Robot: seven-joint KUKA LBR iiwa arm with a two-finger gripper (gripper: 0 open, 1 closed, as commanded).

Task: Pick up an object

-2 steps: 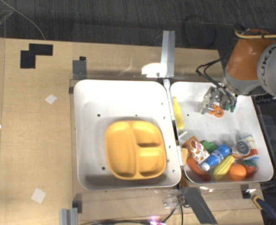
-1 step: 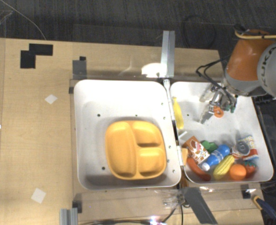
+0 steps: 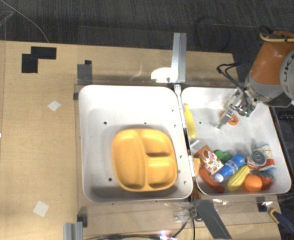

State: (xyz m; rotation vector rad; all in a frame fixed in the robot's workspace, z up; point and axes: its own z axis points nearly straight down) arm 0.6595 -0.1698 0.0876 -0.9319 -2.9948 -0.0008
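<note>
My gripper point(image 3: 227, 118) hangs over the back half of the right bin point(image 3: 267, 119), reaching in from the right under the orange-banded wrist point(image 3: 267, 66). A small orange-red thing point(image 3: 232, 120) lies right at its tip; whether it is held or resting on the bin floor is unclear. A pile sits at the bin's front: a brown carton point(image 3: 209, 159), a blue bottle point(image 3: 228, 167), a yellow corn-like piece point(image 3: 238, 178), an orange ball point(image 3: 253, 183) and a small can point(image 3: 259, 157). A long yellow item point(image 3: 188, 121) lies along the bin's left wall.
The left bin point(image 3: 102, 114) holds a yellow divided plate point(image 3: 144, 159) toward its front. A metal post point(image 3: 179, 54) stands behind the divider between the bins. Bare white floor lies between my gripper and the pile.
</note>
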